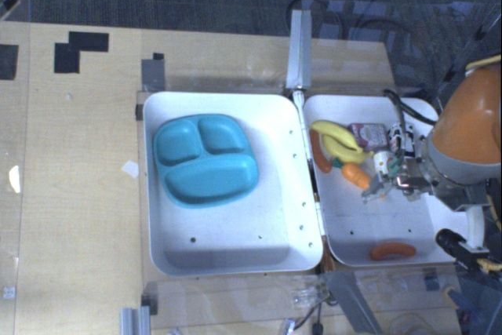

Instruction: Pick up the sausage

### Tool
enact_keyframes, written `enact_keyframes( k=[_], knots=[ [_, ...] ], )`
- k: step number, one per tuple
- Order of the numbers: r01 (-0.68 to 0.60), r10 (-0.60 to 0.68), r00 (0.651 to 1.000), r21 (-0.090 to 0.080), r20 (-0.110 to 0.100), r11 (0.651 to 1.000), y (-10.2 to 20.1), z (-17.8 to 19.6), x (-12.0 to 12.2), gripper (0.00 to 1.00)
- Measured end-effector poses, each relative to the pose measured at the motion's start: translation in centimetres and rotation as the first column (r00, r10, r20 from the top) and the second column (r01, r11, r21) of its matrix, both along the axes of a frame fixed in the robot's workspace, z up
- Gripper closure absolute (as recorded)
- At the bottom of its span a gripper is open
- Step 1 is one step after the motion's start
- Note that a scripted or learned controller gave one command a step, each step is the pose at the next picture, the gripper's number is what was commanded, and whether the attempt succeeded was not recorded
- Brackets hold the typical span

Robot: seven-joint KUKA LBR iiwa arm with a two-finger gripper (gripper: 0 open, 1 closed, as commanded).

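two shallow white bins are seen side by side on a pale wooden bench (pixel 70 192). the left bin (pixel 227 251) is occupied by a blue sectioned plate (pixel 205 158), which is set toward its far left part and has three compartments.

the right bin (pixel 345 235) is shared by several toy foods. a banana (pixel 339 140) is laid near the far left corner, and a reddish sausage-like piece (pixel 318 151) is tucked beside it along the left wall, partly covered by the banana. an orange carrot (pixel 355 175) is placed just below the banana. a small purple packet (pixel 369 136) is found just right of the banana, near the far wall. the sausage (pixel 392 251) is located by the near wall of the right bin, lying flat, roughly parallel to that wall, well apart from the other items.

the arm (pixel 471 125) is brought in from the right, its orange band showing above the wrist. the gripper (pixel 386 178) is held over the middle of the right bin, just beside the carrot and clearly apart from the sausage. nothing is seen between its fingers; whether they are spread or drawn together cannot be told from this angle.
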State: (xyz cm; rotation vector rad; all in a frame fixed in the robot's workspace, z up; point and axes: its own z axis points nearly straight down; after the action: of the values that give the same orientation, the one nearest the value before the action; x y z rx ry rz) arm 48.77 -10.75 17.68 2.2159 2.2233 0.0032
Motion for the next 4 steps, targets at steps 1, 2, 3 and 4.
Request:
enact_keyframes(
  k=[1,2,3,4],
  knots=[
    [0.045,-0.045,0.999,0.000,-0.002,0.999,-6.3,-5.8,0.0,0.00],
    [0.012,-0.012,1.000,-0.002,0.004,1.000,-8.6,7.7,0.1,0.00],
    [0.046,-0.046,0.999,0.000,-0.002,0.999,-8.8,-3.5,0.0,0.00],
    [-0.125,0.125,0.992,-0.003,0.005,0.992,-6.3,16.4,9.1,0.00]
  ],
)
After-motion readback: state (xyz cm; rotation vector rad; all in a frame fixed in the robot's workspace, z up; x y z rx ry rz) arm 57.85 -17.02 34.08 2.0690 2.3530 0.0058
